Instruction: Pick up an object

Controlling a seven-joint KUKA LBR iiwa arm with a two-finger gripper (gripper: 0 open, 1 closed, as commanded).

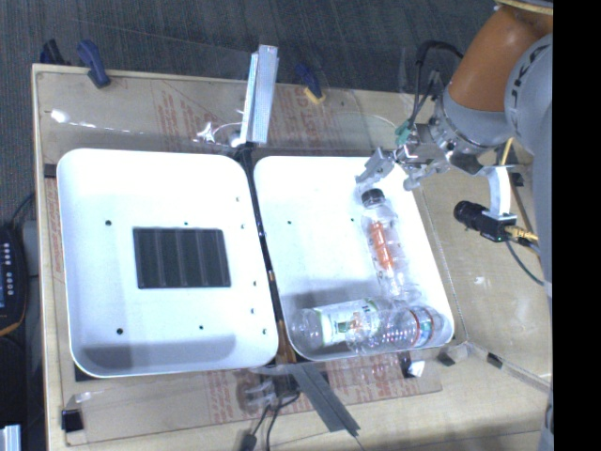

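Two fingers of my gripper (392,169) stand spread apart above the far right corner of the right bin (310,205), with nothing between them; I carry no load. They hang just beyond the dark cap of a small clear bottle with an orange label (383,242), which looks the nearest thing to take. I judge I am poised here because that cap end lies closest to my reach, near the bin's right wall.

That bottle lies flat, its long axis running from the far side toward the near side of the bin, cap pointing away from the camera and toward my claw. To close across its body, my fingers would want to straddle it from side to side.

At its foot, two larger clear bottles lie along the near wall: one with a green and white label (343,323), and one with a dark red label (410,327), both with long axes across the bin, left to right. They seem to crowd the small bottle's base.

Further off, the left bin (94,195) holds a dark ribbed block (181,257), lying flat, well apart from me.
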